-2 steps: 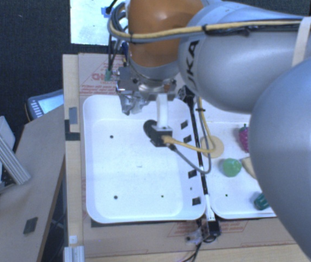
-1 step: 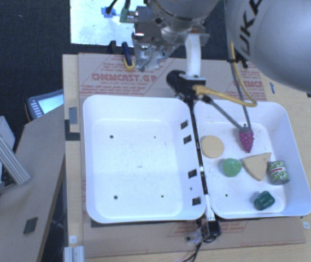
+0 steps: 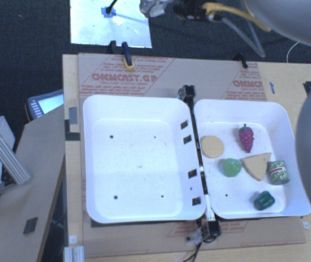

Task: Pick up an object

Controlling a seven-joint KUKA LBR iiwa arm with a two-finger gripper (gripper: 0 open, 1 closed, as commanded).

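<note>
Camera view, entry one: we list six small objects in the right-hand white plastic bin (image 3: 286,119), all lying well below and to the right of the claw (image 3: 156,0) as the picture frames it. No single object is named by the task, so we take each as a candidate.

- Flat round tan disc (image 3: 212,146), the piece nearest the claw, beside the divide between the bins.
- Purple grape-bunch toy (image 3: 246,138), further right of the claw than the disc.
- Round green ball-like piece (image 3: 232,167), just below the disc.
- Pale yellow wedge shaped like cheese (image 3: 257,165), just beside the green piece.
- Small can with green and red label (image 3: 278,172), close against the wedge's right side.
- Dark green pepper-like toy (image 3: 264,200), farthest from the claw.

We also list the left-hand white plastic bin (image 3: 92,146), below the claw.

Handling note, our judgement: the dark green toy and the disc stand apart from their neighbours and offer the cleanest approach; the wedge and can sit too close for easy finger clearance. A centred, vertical descent seems wise.

Arm pose: the metal claw hangs high above the bench's far edge, well clear of both bins, nothing seen in it. Whether its jaws stand apart or together we cannot tell. The grey arm (image 3: 286,7) sweeps in from the upper right.
</note>
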